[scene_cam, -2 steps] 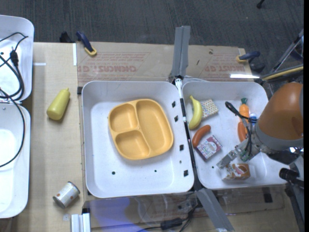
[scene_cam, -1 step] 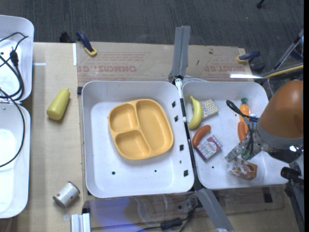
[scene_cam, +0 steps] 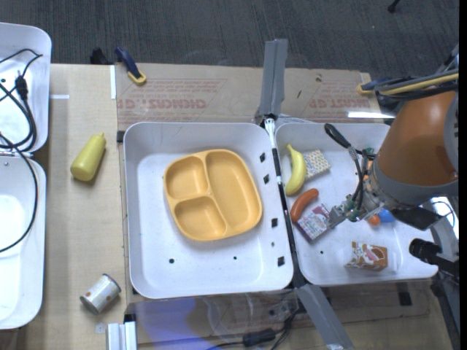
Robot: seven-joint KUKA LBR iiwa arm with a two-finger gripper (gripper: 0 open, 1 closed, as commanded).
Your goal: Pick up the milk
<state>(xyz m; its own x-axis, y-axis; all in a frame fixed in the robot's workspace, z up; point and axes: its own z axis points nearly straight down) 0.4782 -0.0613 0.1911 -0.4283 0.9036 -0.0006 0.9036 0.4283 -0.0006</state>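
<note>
The arm reaches in over the right bin, its orange band bulking above that bin's right side, and the end effector sits low near the bin's middle, right at the milk. The milk is a small purple-and-white carton lying flat, left of centre in the right bin, with the end effector touching or just over its right end. Whether the end effector is clenched or released, I cannot tell; the angle hides it, and nothing shows the carton actually gripped. Just above the milk lies a sausage, tilted, close to the bin's left wall. Above that, a banana curves along the same wall, and beside it a small speckled packet sits toward the bin's far-left corner. A black ladle lies near the far edge. Down by the near-right corner rests a clear bag with brown and white inside, well apart from the milk. A small orange thing peeks out just right of the end effector. Over in the left bin, a yellow divided plate sits in the middle. Out on the bench, a mustard bottle lies beside the left bin's far-left corner, and a tin lies tipped over off its near-left corner.
</note>
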